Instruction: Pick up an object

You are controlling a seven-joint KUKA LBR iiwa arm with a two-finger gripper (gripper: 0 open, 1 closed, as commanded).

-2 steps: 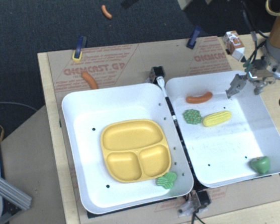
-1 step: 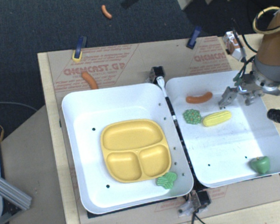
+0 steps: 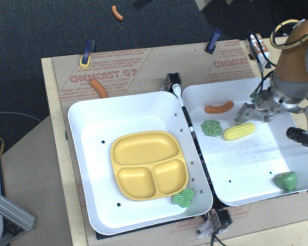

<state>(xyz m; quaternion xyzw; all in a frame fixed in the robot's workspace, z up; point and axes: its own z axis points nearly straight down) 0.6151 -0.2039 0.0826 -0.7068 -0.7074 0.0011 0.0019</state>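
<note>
End effector low over right bin, just above corn cob; finger spread unclear, nothing visibly gripped. Sausage and broccoli lie near, loose for picking. Yellow tray fills left bin.

Right bin centre open; corn, broccoli crowd rear.

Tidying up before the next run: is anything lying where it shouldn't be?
Yes. Two orange sausage-like toys lie outside the bins: one on the cardboard just behind the left bin, another on the dark floor beyond the bench. A green toy sits against the yellow divided plate's front corner.
</note>
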